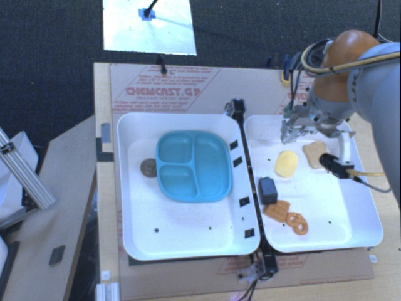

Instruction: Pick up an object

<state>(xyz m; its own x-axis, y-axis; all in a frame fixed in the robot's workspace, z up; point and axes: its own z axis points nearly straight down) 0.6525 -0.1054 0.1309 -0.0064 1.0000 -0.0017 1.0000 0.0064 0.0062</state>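
The two-finger metal gripper (293,132) hangs over the back part of the right shallow white bin (351,231); I cannot tell its state. Just below it lies a pale yellow rounded piece (286,164), beside a tan toast-like slice (313,153). Nearer the front are a small dark grey block (267,190) and an orange pretzel-shaped toy (295,221). The left white bin (138,231) holds a blue divided plastic plate (192,166).

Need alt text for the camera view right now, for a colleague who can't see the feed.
The arm's gripper hovers over the far part of the right bin, above a yellow piece, a tan slice, a dark block and an orange pretzel. The left bin holds a blue divided plate and a small brown disc.
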